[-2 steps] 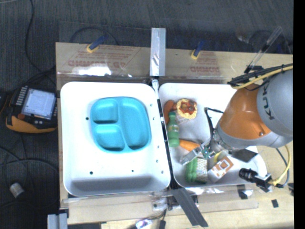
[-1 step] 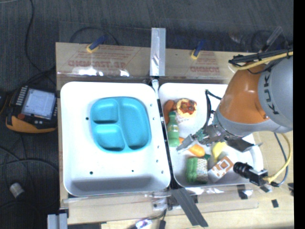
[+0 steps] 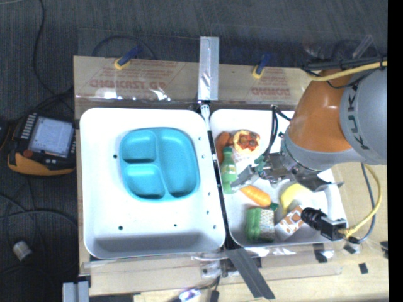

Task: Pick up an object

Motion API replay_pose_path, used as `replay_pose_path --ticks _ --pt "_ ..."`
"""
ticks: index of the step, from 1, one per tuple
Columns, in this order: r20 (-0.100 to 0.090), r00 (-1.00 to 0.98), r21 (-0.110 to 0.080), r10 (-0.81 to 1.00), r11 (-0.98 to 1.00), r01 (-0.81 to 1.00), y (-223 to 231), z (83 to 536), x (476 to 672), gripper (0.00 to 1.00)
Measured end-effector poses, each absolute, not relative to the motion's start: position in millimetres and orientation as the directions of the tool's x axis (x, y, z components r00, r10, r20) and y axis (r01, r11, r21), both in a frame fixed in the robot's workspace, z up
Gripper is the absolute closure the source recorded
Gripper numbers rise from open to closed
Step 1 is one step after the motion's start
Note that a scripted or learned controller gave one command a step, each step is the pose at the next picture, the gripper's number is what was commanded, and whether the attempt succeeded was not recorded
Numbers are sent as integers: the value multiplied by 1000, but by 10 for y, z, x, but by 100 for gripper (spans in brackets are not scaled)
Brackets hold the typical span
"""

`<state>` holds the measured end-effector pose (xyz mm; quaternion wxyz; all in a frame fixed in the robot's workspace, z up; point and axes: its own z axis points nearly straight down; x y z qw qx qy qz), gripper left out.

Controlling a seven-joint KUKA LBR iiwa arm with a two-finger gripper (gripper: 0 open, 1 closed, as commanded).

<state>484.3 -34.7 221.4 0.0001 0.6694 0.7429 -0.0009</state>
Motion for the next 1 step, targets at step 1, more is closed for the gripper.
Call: replay_pose_path --ticks 1 --pt "0 -293 -4 956 293 956 -993 1561 4866 0"
